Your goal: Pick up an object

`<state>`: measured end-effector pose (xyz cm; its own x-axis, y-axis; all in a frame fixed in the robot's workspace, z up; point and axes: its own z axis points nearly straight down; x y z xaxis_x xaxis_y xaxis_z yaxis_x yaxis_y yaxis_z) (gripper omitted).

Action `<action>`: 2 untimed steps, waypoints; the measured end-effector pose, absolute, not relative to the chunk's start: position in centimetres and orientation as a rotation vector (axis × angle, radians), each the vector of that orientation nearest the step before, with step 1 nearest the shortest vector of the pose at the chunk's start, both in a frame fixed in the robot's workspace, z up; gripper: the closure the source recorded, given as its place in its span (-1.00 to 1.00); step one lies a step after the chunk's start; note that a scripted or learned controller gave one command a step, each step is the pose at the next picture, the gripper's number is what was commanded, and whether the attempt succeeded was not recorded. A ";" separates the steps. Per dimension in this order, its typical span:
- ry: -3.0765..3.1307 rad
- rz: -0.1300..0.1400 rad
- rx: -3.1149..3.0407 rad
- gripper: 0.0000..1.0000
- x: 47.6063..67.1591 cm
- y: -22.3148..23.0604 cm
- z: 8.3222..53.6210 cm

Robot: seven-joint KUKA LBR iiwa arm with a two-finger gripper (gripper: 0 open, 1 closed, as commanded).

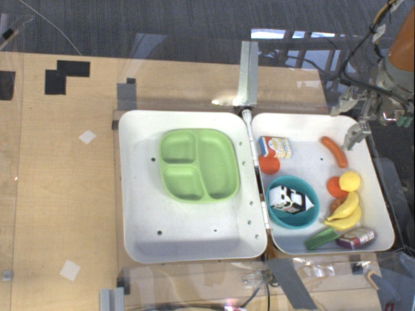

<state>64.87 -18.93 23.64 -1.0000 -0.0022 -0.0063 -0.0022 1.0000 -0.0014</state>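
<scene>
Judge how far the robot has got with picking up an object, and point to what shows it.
Done: nothing lifted; the sausage, banana and bowl all lie in the right bin. In hand: the gripper sits at that bin's far right corner, near the sausage, holding nothing visible. Left: descend, grasp and lift.

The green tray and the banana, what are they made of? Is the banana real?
The green tray looks like moulded plastic: one even colour, smooth matt surface, rounded compartments. The banana is probably a plastic toy, not real: its yellow is perfectly even and slightly shiny, without brown spots. From this distance I can't be fully sure.
</scene>
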 end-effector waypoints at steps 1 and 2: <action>3.142 0.001 -0.005 -1.00 63.2 -20.5 16.1; 3.131 -0.003 0.014 -1.00 66.8 -20.6 9.6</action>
<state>66.78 -20.56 9.64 -0.9999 0.0090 -0.0102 0.0090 1.0000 -0.0020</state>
